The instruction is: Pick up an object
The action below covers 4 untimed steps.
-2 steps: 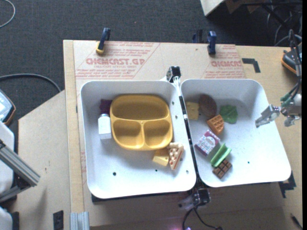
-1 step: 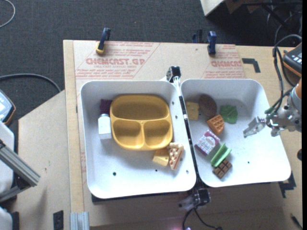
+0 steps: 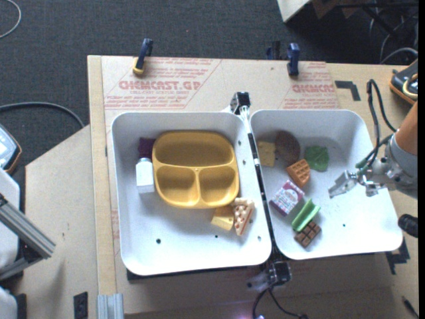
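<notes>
My gripper (image 3: 340,186) reaches in from the right and hovers over the right bin (image 3: 352,234), its fingers spread open with nothing between them. To its left lie the toy foods: a green leaf (image 3: 317,157), a waffle (image 3: 299,172), a brown cookie (image 3: 287,142), a yellow cheese piece (image 3: 267,153), a pink-and-white packet (image 3: 286,197), a green stick (image 3: 305,214) and a chocolate piece (image 3: 307,234). The gripper touches none of them.
The left bin (image 3: 133,238) holds a yellow divided plate (image 3: 196,169), a white bottle (image 3: 145,175), a purple item (image 3: 146,145), a pizza slice (image 3: 242,216) and a cheese cube (image 3: 222,222). Clamps (image 3: 142,57) sit at the board's back edge.
</notes>
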Motion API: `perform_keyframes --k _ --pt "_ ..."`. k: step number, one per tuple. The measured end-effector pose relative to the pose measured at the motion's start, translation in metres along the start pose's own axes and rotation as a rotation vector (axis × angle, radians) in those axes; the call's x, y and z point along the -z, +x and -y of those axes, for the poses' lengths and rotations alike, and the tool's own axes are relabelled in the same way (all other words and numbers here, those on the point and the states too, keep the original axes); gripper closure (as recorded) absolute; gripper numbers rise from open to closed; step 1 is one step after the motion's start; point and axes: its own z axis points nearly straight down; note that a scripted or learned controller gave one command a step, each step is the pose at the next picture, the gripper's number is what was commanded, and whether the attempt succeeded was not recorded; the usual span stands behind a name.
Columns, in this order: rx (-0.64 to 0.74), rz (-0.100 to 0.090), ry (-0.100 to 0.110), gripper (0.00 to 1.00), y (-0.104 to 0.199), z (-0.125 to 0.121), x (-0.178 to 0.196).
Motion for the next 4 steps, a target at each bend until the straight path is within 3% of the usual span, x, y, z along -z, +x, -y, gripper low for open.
perform_keyframes --k 2,3,4 --pt "0.0 0.001 -0.006 0.0 0.007 0.002 -0.071" --pt "0.0 0.003 -0.014 1.0 0.007 0.0 -0.058" --pt "0.002 0.006 -0.012 1.0 0.013 0.006 -0.009"
